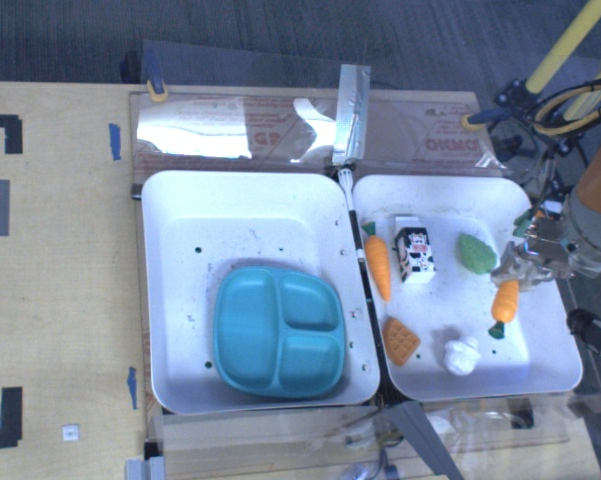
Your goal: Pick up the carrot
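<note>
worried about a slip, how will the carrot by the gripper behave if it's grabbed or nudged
The carrot near the gripper looks like a smooth toy, so probably stiff and light. Its round, tapered shape may roll or slide out of a pinch. Lying flat in the right bin, it should not tip.

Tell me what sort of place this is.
Most likely a robot test bench in a lab: two white bins side by side on a taped wooden bench, toy food such as a carrot, and loose cables at the side.
</note>
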Available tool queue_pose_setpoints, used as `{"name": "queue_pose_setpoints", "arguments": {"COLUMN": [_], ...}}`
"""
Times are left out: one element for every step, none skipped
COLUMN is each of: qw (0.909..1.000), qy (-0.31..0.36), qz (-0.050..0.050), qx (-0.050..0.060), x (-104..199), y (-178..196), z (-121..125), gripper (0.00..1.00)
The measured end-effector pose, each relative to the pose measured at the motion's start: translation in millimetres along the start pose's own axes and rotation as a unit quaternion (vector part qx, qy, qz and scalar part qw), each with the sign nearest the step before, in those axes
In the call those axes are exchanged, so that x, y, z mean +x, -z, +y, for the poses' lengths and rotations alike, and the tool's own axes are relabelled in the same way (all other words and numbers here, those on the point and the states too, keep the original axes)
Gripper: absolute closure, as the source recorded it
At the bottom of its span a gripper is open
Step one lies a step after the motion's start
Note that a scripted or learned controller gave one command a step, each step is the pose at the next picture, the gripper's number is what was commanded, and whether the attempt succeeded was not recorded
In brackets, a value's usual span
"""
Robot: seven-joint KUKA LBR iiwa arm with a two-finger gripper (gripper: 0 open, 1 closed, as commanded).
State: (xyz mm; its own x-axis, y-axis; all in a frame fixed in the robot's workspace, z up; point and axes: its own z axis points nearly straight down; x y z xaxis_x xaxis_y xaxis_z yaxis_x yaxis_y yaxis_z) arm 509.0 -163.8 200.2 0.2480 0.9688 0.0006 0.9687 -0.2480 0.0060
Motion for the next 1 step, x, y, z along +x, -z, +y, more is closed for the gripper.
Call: {"name": "queue_pose_setpoints", "arguments": {"qw": [0.9884], "qy": [0.152], "qz": [0.0], "qx": [0.001], "x": [-11.5], "y": [-113.2], "z": [-26.2], "gripper": [1.0]}}
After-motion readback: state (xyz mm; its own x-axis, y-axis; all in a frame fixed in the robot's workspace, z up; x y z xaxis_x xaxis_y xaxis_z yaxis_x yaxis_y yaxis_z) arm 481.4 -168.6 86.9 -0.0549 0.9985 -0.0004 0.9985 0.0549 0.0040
